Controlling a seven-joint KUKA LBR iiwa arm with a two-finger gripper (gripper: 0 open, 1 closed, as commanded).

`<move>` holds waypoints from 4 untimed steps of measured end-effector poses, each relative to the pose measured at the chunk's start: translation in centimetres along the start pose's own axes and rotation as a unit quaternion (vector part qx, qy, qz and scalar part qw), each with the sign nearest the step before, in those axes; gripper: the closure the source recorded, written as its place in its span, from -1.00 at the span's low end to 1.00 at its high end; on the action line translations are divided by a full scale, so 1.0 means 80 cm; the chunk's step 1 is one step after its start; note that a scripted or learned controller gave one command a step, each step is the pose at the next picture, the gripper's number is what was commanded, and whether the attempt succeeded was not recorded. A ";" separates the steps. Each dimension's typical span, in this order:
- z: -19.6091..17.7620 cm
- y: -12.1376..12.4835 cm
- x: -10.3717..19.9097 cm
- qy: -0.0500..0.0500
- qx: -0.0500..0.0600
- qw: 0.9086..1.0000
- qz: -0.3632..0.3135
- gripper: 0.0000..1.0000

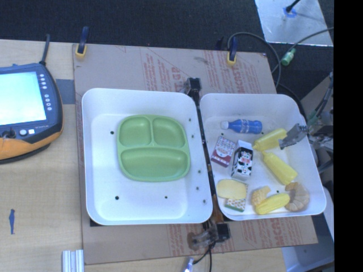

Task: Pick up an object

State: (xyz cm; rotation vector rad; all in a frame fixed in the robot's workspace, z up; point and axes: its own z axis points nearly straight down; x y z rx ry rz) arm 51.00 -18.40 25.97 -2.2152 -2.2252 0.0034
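Robotics lab: clamped cardboard bench (pixel 170 67), teach pendant (pixel 25 109), loose cables (pixel 266 44).

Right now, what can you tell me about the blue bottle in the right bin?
The blue bottle is a small toy-like plastic bottle lying on its side near the far wall of the right bin. Its body is blue with a lighter band around the middle, and a white cap end points toward the divider between the bins. It lies roughly level across the view. Its right end comes close to a yellow piece, though contact is unclear. Nothing grips it.
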 end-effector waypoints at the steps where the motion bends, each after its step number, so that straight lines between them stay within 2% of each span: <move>1: 0.207 0.007 0.089 0.001 0.002 1.000 -0.001 -1.00; 2: 0.210 0.088 0.109 0.000 0.000 1.000 0.000 -1.00; 3: 0.197 0.088 0.107 0.000 0.001 1.000 -0.001 1.00; 4: 0.084 0.084 0.180 0.001 -0.001 1.000 0.000 1.00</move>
